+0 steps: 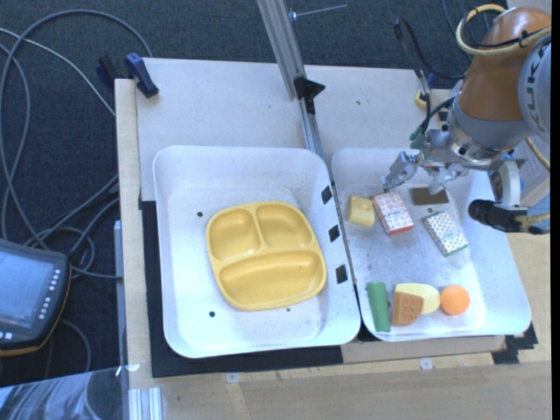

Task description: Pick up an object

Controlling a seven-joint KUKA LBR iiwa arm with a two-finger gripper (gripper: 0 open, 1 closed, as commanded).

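White bins sit side by side on the counter [219,103]. Left bin [175,261] carries a yellow divided plate [265,255], nothing else. Right bin [507,296] holds all the small items, so any pick has to come from there.

Items in right bin: yellow block [360,211] by the left wall, red-and-white carton [394,213] just beside it, patterned box [444,232] a bit further right. Along the near edge: green stick [377,304], toast piece [407,307] leaning against a pale yellow piece [426,297], orange ball [454,300]. These look loosely scattered, none stacked except the toast touching the yellow piece.

Arm comes in from the right, gripper [418,171] hanging over the far part of the right bin, tilted down. Fingers state: cannot tell, metal parts blur together at this angle. Nothing visible between them.

Closest candidate is the red-and-white carton, lying just below and slightly left of the gripper, apart from it. Patterned box is near too, to the lower right. Judgement: approach phase, no grasp made yet; carton is the likeliest target.
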